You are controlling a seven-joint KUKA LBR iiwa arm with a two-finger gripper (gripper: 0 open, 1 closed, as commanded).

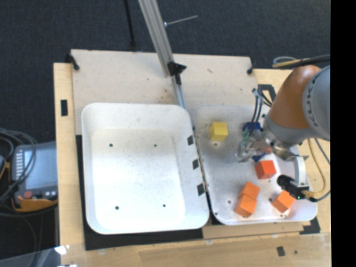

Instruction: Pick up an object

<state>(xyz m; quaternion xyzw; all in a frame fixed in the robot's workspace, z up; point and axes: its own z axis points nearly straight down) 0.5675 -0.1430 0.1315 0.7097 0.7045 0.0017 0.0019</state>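
I see 4 small blocks in the right bin [222, 216]: a yellow block [218, 130] near its upper left, a red-orange block [266, 168] just under my wrist, and 2 orange ones, a taller orange block [247, 198] and a corner orange block [283, 201] lower down. They look like light, rigid cubes with flat faces, so I judge a squeeze across 2 opposite faces would hold without crushing. The pincer [248, 151] hangs low just beside the red-orange block's upper left; I cannot tell how its tips stand. The bin floor is smooth white, so a nudged block may slide. The left bin [94, 121] sits alongside on the tan worktop [122, 71], and the yellow block has the most free room.
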